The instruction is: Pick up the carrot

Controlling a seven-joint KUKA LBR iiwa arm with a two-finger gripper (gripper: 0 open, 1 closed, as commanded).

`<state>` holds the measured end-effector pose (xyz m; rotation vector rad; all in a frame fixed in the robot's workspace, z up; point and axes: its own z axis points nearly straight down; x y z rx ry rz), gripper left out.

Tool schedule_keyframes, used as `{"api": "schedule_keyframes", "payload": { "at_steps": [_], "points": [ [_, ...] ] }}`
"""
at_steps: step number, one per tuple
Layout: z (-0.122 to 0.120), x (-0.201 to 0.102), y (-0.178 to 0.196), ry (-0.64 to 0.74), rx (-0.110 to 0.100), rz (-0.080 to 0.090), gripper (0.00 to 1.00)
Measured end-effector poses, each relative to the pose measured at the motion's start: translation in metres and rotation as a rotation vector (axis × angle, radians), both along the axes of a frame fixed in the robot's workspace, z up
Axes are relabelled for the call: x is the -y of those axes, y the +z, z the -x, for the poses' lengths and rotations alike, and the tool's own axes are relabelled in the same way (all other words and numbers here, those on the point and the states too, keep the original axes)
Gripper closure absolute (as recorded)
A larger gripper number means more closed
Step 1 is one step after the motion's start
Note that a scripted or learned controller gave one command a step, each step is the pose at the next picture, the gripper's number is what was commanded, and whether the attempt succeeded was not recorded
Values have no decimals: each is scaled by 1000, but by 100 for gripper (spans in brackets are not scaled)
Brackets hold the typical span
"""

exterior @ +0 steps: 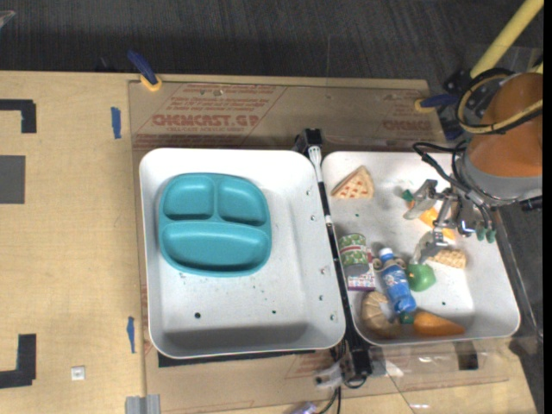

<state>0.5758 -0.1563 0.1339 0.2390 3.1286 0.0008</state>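
- Carrot [435, 323] lay at the near edge of the right bin [496, 274], its stalk end against the blue bottle [397, 286], ungrasped.
- The gripper [442, 218] hovered over the middle of that bin, well apart from the carrot; nothing showed between its spread fingers, so it looked released.
- By my judgement the pick had barely started: reaching, closing and lifting all remained.
- The left bin [233, 317] held a teal plate [214, 222]; both bins sat on a cardboard sheet [216, 110] over a pale wooden bench [60, 231], with dark floor beyond.
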Motion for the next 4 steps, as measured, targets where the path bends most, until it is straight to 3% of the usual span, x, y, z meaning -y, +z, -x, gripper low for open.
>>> {"api": "schedule_keyframes", "payload": {
  "at_steps": [1,2,3,4],
  "points": [
    [-12,49,-45,-347,8,0,0],
    [-16,48,-31,-342,20,4,100],
    [13,48,66,-292,14,3,100],
    [85,54,-36,173,6,3,100]
  ]
}}
